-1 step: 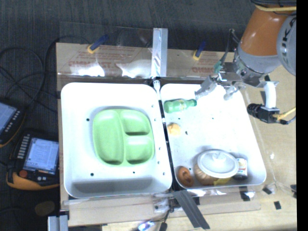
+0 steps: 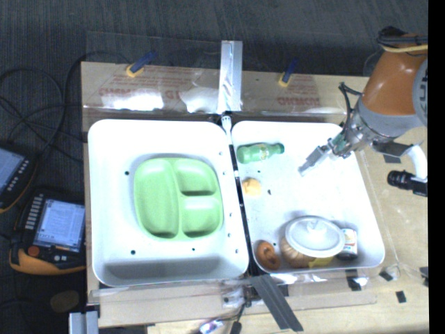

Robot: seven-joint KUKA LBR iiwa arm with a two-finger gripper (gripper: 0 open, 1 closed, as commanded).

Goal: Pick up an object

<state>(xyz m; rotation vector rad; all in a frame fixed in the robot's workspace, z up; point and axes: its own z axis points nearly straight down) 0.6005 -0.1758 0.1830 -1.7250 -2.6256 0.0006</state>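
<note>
Gripper, state unreadable to you, hangs just right of green bottle, whose long axis lies left-right toward it.

Green bottle lay on its side near far edge of right bin, close to the divider, cap pointing right. Small orange-yellow piece sat just nearer, against the left wall. Brown rounded item rested in near-left corner. White-lidded round container stood along near edge, touching the brown item's right side; small colourful packet tucked against its right. Green divided plate lay flat mid left bin.
</note>
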